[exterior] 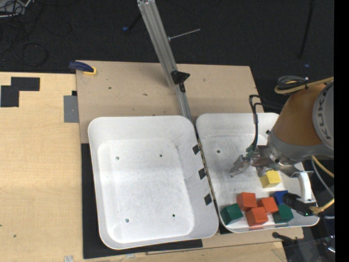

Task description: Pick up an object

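Observation:
My gripper (pixel 239 166) hangs over the bare middle of the right bin (pixel 229 132), reaching in from the right below the orange-banded wrist. Just to its right, close under the wrist, lies a yellow block (pixel 271 178). Toward the bin's front corner sits a cluster of blocks: three orange blocks (pixel 246 200) (pixel 268 204) (pixel 256 216), a green block (pixel 232 213), a second green block (pixel 283 214) and a blue block (pixel 280 196). I see nothing in the gripper.
The left bin (pixel 142 179) adjoins the right one, with black clips on the shared rim (pixel 200 171). A slanted aluminium rail (pixel 163 48) rises behind the bins. Cables hang along the arm at the right.

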Controlling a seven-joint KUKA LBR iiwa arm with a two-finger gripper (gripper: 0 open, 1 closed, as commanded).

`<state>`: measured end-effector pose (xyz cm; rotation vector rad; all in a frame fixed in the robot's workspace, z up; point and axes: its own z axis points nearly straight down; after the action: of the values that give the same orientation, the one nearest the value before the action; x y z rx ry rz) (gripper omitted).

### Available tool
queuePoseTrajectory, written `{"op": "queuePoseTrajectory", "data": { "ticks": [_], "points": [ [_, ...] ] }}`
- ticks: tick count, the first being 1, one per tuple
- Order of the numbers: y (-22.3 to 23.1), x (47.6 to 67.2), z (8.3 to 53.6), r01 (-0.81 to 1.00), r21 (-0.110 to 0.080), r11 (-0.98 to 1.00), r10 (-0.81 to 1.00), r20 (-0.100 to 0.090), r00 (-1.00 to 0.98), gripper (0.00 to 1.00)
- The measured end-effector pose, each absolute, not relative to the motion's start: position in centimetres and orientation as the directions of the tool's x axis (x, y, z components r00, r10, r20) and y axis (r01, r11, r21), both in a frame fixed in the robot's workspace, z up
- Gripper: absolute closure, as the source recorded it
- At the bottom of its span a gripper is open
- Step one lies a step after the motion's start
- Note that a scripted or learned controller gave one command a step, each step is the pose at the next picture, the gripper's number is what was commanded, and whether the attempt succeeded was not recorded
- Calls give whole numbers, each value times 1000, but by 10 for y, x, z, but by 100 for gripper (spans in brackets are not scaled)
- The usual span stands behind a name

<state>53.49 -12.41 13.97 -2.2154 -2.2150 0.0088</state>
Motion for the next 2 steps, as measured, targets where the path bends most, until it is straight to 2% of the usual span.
{"op": "queuePoseTrajectory", "data": {
  "ticks": [1,2],
  "points": [
    [-124,535,90,1000,-1,-1,1000,1,1,0],
    [-125,535,103,1000,-2,-8,1000,3,8,100]
  ]
}}
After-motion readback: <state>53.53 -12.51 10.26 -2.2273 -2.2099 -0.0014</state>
